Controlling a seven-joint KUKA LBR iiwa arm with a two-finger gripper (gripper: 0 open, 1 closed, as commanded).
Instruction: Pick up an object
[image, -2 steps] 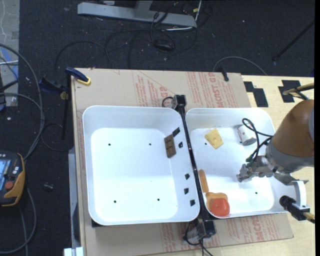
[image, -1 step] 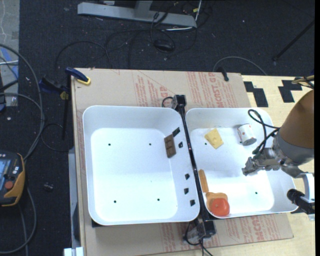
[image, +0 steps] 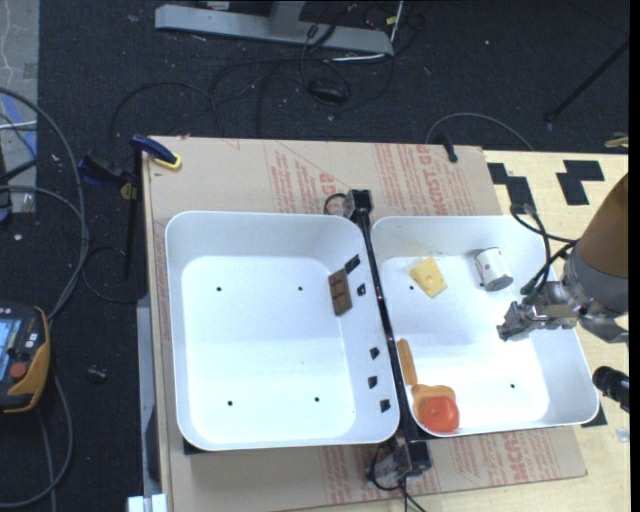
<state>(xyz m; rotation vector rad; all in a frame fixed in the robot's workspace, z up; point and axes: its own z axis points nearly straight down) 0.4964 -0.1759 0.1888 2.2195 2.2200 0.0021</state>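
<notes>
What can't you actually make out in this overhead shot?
- Claw: too small and dark in the camera view to tell how it is set.
- Arm: cut off by the right edge.
- Small white cylinder: too small to identify.
- Brown piece in the left bin: too small to name.

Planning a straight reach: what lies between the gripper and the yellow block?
In the camera view, the small white cylinder sits roughly between the gripper and yellow block, slightly above that line.
</notes>
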